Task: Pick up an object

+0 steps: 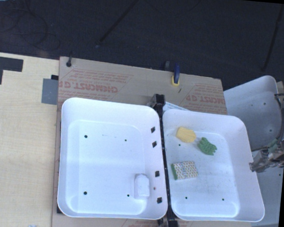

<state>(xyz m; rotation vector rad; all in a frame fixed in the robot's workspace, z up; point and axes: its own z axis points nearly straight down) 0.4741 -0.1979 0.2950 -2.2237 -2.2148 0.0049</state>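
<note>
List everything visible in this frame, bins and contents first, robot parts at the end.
White bins: 2, white, side by side on the bench; left bin, right bin.
White block: 1, white, left bin, near its lower right corner.
Yellow object: 1, yellow, right bin, upper middle.
Green object: 1, green, right bin, just right of the yellow one.
Patterned pad: 1, pale with speckles and a green edge, right bin, centre left.
Cardboard sheet: 1, brown with red print, under both bins.
Clamp: 1, blue and yellow, on the cardboard's far edge.
Gripper: 1, grey, at the right bin's right rim; too blurred to read further.
</note>
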